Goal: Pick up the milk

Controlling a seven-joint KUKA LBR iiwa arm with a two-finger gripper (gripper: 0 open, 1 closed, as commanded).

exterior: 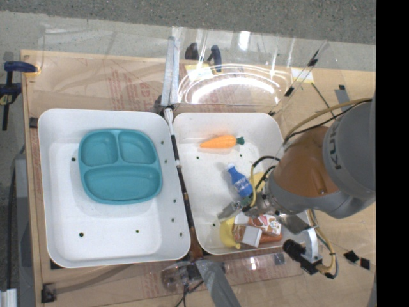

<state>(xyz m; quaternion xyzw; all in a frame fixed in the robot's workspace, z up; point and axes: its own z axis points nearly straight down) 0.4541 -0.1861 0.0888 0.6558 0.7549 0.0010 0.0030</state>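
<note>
because the arm leans in over the near corner of the right bin [271, 123], the claw [238, 208] sits low among a huddle of things there, and whether it is wide or narrow i cannot tell. taking the right bin as the landmark: at its near edge lies a yellow piece, perhaps a banana [229, 235], and just beside that the milk [250, 236], a small carton with red and white print, lying on its side and touching its neighbours. it appears to rest on the bin floor rather than in the claw, so the pick looks not yet made. the crowding matters, since a grasp here could catch the wrong thing. a little farther in, toward the bin's middle, a blue bottle [239, 181] lies tilted just beyond the claw. farther still, near the bin's far wall, a carrot [219, 142] lies well apart from the cluster. beside the right bin, the left bin [57, 190] holds a teal divided plate [119, 165], all on the wooden worktop [96, 82].
</note>
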